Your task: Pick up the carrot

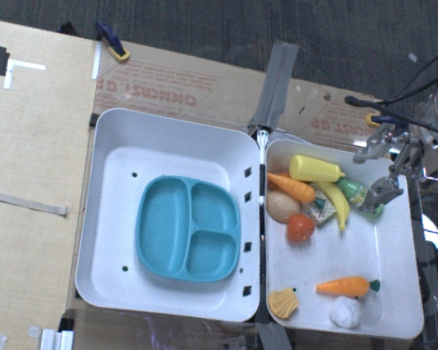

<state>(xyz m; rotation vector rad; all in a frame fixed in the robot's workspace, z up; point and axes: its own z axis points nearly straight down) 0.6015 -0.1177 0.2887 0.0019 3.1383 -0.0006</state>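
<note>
A carrot [344,286], orange with a small green tip, lies in the right bin [405,261] near its front edge, pointing left. A second orange carrot-like piece [290,188] lies at the back left of that bin among other toy food. My gripper [377,170] hangs over the bin's back right corner, well behind the front carrot. Its fingers [370,148] are spread open with nothing between them. The lower finger sits close to a green item [357,192].
Around the back carrot sit a yellow cylinder [315,169], a banana [336,204], a tan egg [280,207] and a red tomato [300,227]. A white lump [346,312] and a yellow wafer [284,303] lie at the front. The left bin [102,217] holds a teal divided plate [189,229].
</note>
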